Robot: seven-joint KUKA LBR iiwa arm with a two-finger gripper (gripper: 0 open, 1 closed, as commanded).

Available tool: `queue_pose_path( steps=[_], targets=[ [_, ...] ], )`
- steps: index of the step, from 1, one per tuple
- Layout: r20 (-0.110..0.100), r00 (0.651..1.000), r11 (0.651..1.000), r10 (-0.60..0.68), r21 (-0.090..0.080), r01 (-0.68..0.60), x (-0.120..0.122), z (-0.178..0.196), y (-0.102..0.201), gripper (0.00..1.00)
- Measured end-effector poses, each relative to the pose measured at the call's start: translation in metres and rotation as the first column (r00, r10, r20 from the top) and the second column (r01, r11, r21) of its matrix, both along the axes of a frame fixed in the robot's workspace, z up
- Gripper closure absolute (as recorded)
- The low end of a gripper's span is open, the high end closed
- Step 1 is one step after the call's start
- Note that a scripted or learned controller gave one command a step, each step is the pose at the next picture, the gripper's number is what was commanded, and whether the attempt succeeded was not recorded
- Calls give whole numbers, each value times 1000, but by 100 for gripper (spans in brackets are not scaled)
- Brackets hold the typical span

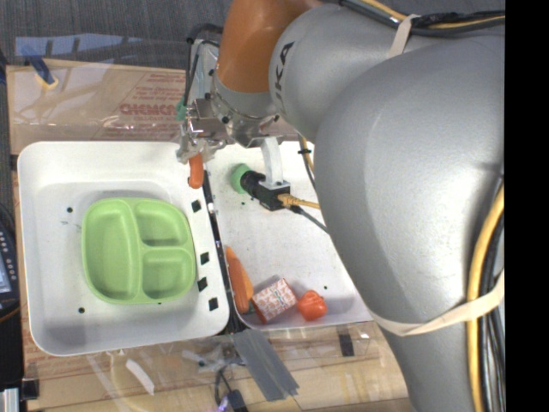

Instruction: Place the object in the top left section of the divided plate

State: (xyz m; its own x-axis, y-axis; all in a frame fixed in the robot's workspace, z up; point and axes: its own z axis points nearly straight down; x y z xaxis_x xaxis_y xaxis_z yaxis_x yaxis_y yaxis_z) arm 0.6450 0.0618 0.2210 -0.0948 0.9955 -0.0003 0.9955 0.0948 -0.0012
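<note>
The green divided plate (105, 251) lies in the left white bin (51, 166), with one long section on its left and two smaller ones on its right. My gripper (196, 151) hangs over the divider between the two bins, above and to the right of the plate. A small orange-red piece (196, 172) sticks out below the fingertips, held between them. It is off the plate, near the left bin's upper right corner.
The right bin (257, 247) holds an orange carrot-like piece (238, 283) against its left wall, a red and white box (274, 299) and a small red object (312, 305) near its front edge. The bulky grey arm (386, 144) covers the right bin's far side.
</note>
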Motion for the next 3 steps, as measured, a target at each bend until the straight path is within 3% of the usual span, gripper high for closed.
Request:
queue_pose_path(
  steps=[1,2,3],
  targets=[
    [-1,1000,1000,0,0,0,0,0,0,0],
    [-1,1000,1000,0,0,0,0,0,0,0],
    [-2,1000,1000,9,-2,-9,0,10,1,100]
  ],
)
